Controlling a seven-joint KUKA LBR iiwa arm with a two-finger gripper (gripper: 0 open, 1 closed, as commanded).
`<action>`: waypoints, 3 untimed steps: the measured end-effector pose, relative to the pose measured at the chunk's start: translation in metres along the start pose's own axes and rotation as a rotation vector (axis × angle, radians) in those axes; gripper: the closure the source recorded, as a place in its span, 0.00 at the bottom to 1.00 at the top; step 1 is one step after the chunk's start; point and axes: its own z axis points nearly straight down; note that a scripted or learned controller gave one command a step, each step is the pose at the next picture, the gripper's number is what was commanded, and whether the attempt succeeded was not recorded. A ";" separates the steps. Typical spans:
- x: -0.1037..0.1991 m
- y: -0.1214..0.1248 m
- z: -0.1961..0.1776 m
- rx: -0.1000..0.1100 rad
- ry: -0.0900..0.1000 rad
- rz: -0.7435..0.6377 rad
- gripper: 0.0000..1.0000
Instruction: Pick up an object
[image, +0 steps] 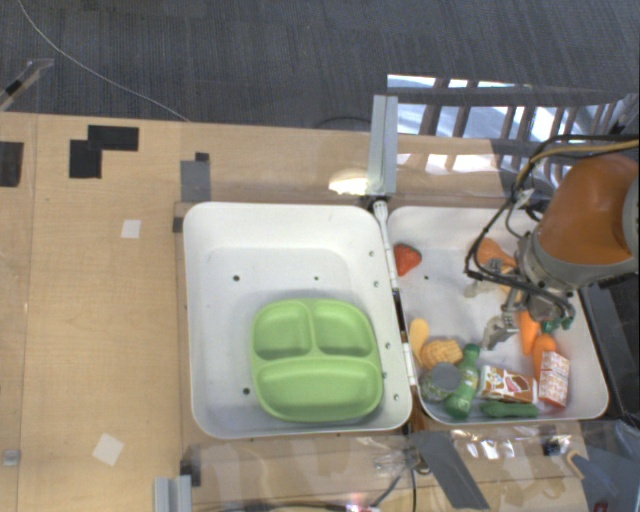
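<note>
Camera view: tool (520, 322) low over the right bin (440, 285), clutter packed along the near wall.

From up here I cannot tell whether the tool is open, closed or gripping; cables and the wrist cover it. No single target is named. The candidates sit in the right bin: a carrot (529, 334) just beside the tool, an orange bottle (552, 372), a printed carton (505, 384), a green bottle (464, 383), a yellow lumpy piece (439, 352) and a red piece (407, 260) alone at the far side. My worry: the near items touch one another, so a descent could wedge between two or nudge one aside. The left bin (215, 300) carries a green divided plate (316, 359). The arm's orange band (592, 215) hides the bin's right corner.
</note>
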 end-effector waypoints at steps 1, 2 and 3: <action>-0.006 0.001 -0.015 0.004 -0.020 -0.006 1.00; -0.047 0.046 -0.164 -0.001 -0.010 0.114 1.00; -0.045 -0.023 -0.025 -0.004 0.015 -0.123 1.00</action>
